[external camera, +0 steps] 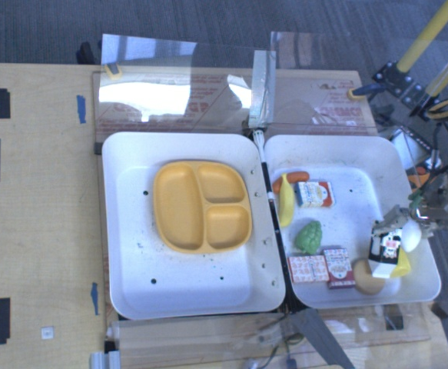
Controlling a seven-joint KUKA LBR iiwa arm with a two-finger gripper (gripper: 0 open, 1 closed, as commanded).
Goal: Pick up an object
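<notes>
Hanging to the right of the green broccoli floret (309, 237), well apart from it and over the right bin (431, 284) near its right wall, the gripper (396, 223) shows as a tangle of metal and white parts; whether the claw is open or closed cannot be told, and nothing can be seen in its hold. Up and left of the broccoli lies a yellow banana (286, 201); above the broccoli sits a white-and-orange packet (314, 194), with a red sausage (297, 177) beyond it; just below the broccoli lie two red-and-white packets (307, 267) side by side; a tan round lump (367, 277) rests down and right of the broccoli, below the gripper. Far left of the broccoli, the left bin (124, 206) holds a yellow divided plate (203, 206).
</notes>
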